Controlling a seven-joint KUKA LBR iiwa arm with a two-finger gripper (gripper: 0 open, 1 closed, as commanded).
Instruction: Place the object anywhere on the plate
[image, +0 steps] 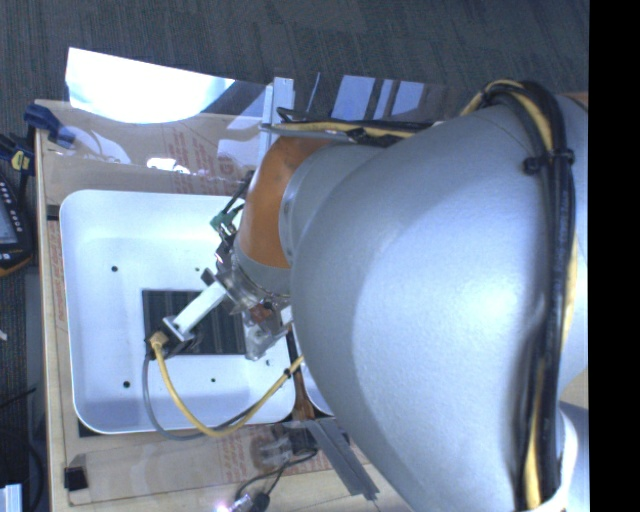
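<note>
- closest to the cam was the grey arm (440, 300); its big upper link sat right under the lens and blocked most of the right side, prob bc it reached in from that side and folded over to get down into the bin
- yellow cable (215, 425) looped off the wrist area and sagged over the bin's front edge; looked like slack left so the wrist could turn freely, imo
- next down, the orange band (268, 215) above the wrist, tilted toward the left bin; so the tool end was aimed down and left
- gripper (255, 335) hung low over the left bin's right-hand part, beside a white bar (195, 315) that stuck out to the left; couldn't tell if the tool was spread or pressed together, too much wrist hardware in the way; nothing visibly pinched, so no claiming a grasp
- under it, the left bin (100, 230); shallow white, mostly bare floor, w/ a dark rectangular patch (175, 300) just below the bar; might be the plate, couldn't tell tbh
- the object: couldn't tell where it was; my guess is it lay somewhere behind the arm's bulk or under the wrist
- furthest, the bench (150, 460) around the bin
- judgement: looked like a reach-down step, w/ the placing not yet done
</note>
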